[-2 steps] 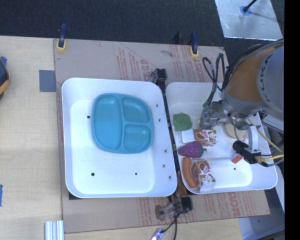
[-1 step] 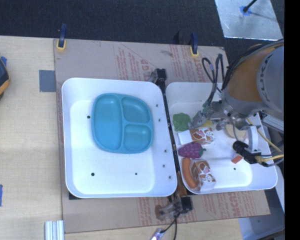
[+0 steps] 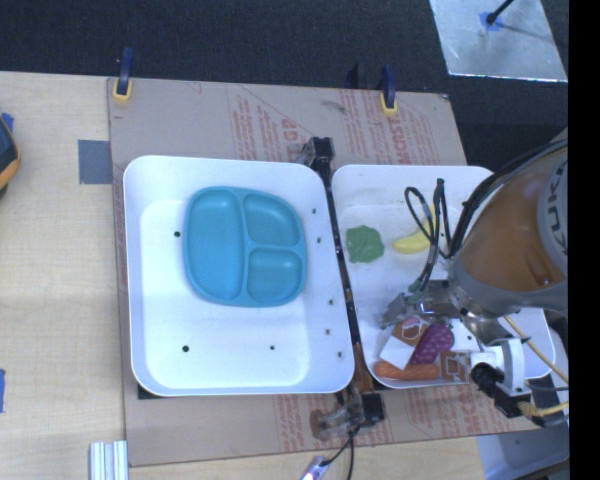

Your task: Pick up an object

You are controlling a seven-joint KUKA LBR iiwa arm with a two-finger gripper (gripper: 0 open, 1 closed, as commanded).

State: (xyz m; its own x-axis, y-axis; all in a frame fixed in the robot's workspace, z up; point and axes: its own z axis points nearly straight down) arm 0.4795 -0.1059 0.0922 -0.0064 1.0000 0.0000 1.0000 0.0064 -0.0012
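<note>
End effector (image 3: 417, 313) (right bin (image 3: 375, 190)) — over purple toy (image 3: 432, 343).

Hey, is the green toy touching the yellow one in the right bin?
Apart. The camera view shows bare white bin floor between the green toy and the yellow toy, which lie side by side in the right bin.

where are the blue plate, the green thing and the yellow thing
blue plate (image 3: 245, 246): camera view, the middle where its dividers meet
green thing (image 3: 363, 244): camera view, middle of its top
yellow thing (image 3: 411, 243): camera view, middle of its visible part
</note>
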